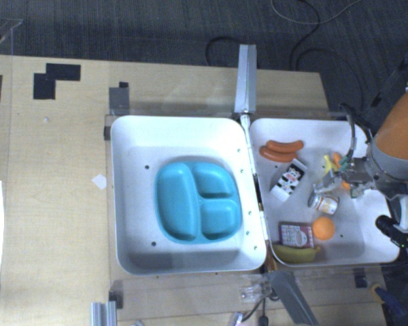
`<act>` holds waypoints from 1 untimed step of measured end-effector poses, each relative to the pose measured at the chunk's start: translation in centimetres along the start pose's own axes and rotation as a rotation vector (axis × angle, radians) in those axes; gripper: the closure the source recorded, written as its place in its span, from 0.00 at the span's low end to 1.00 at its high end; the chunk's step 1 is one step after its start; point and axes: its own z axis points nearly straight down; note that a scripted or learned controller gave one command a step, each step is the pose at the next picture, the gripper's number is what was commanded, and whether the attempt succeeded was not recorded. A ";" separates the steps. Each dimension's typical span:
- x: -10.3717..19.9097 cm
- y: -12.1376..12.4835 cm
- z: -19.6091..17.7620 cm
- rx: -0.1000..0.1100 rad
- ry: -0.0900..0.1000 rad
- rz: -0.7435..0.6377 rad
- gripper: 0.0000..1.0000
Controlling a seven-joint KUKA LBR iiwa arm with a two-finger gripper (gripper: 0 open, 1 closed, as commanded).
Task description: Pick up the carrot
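Note:
The carrot [335, 161] is a small orange piece with a yellow-green top. It lies in the right white bin [367, 240], towards the bin's right side. My gripper [347, 176] hangs directly beside and just below the carrot, reaching in from the right under the orange-banded wrist [402, 129]. Part of the carrot is hidden by the gripper body.
The right bin also holds a sausage [282, 149], a small milk carton [289, 180], a tin can [324, 203], an orange [323, 229], a dark red box [296, 234] and a banana [296, 252]. In the left bin [132, 182] lies a blue divided plate [196, 200].

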 end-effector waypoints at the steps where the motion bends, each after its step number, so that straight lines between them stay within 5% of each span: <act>1: 0.6 -1.2 1.6 -0.025 0.001 0.197 0.00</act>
